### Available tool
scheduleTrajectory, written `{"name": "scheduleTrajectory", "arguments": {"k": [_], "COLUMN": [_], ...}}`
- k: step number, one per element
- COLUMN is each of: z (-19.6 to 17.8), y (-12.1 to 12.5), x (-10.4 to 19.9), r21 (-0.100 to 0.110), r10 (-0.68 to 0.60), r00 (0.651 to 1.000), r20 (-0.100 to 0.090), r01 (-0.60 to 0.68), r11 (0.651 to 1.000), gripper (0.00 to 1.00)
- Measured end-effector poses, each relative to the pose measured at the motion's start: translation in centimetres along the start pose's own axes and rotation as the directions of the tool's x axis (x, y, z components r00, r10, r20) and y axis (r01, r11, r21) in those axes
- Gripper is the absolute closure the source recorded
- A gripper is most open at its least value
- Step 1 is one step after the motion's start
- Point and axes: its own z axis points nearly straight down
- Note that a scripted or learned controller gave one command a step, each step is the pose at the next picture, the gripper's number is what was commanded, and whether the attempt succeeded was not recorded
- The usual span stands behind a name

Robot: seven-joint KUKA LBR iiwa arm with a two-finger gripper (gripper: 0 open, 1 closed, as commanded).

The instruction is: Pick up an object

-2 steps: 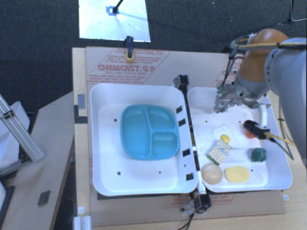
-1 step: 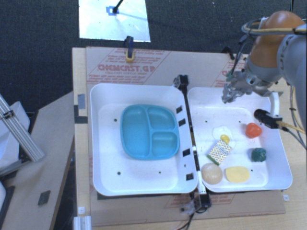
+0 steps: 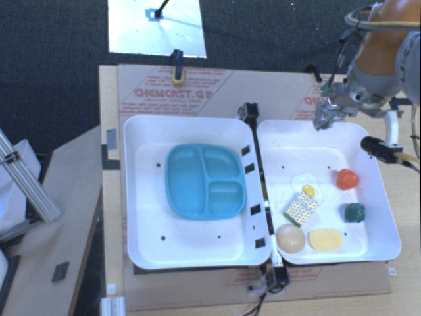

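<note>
Nearest in the right bin (image 3: 378, 176): one beige ball (image 3: 290, 238), one yellow oval (image 3: 325, 240), one patterned block (image 3: 300, 209), one green lump (image 3: 354, 212), one small yellow piece (image 3: 308, 191), one orange ball (image 3: 347, 179). One blue tray (image 3: 204, 181) occupies the left bin (image 3: 141, 176). My gripper (image 3: 325, 118) hangs at the right bin's far rim, holding nothing; its opening I cannot tell. The orange ball, nearest candidate, lies toward 5 o'clock.
</note>
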Motion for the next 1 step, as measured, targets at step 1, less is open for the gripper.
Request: {"name": "scheduleTrajectory", "arguments": {"k": [1], "z": [-4.75], "y": [0.16], "x": [-0.01], "r21": [-0.001], "r10": [-0.001], "r00": [1.000], "r20": [0.000], "r01": [0.001], "r11": [1.000], "gripper": [1.00]}}
